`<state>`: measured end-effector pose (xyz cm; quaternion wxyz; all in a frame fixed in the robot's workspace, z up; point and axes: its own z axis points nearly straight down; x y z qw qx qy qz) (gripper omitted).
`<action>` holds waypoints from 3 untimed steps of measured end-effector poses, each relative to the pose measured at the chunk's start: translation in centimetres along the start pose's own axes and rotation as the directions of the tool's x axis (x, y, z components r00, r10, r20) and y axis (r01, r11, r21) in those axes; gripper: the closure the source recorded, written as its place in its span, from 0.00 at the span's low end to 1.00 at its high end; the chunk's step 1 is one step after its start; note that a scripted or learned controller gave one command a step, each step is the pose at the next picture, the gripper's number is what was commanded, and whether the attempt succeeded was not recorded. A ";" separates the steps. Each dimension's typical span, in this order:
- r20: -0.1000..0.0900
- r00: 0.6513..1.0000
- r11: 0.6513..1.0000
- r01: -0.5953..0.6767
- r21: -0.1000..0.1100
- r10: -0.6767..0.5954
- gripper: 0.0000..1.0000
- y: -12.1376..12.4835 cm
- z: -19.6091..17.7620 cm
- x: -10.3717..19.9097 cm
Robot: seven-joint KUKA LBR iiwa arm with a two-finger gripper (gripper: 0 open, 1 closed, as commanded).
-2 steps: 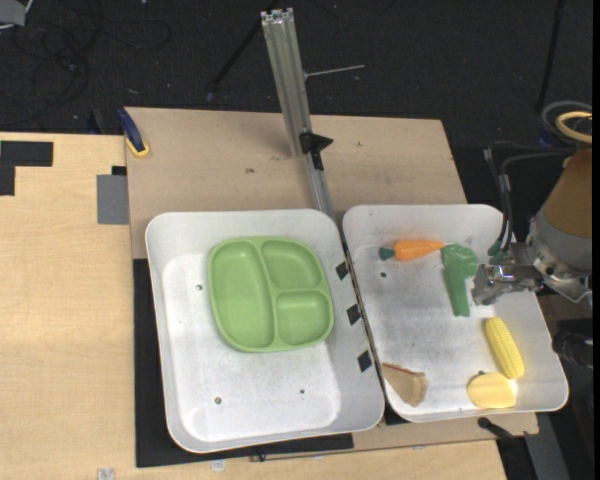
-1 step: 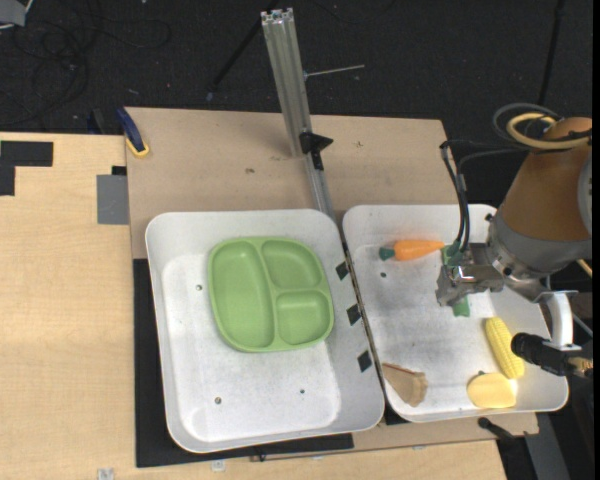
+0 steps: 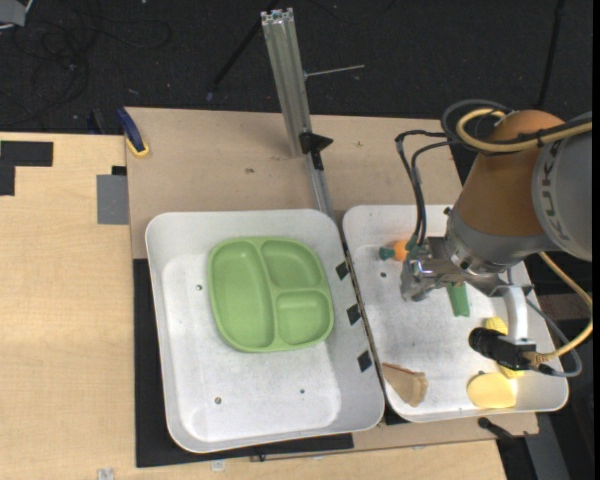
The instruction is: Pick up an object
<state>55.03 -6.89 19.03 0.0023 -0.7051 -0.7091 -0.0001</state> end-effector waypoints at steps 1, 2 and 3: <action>0.000 1.000 1.000 0.000 0.001 0.000 1.00 0.2 0.2 5.6; 0.003 1.000 1.000 -0.001 -0.002 0.001 1.00 1.3 -1.9 10.6; 0.002 1.000 1.000 -0.001 -0.002 0.001 1.00 2.1 -3.6 15.6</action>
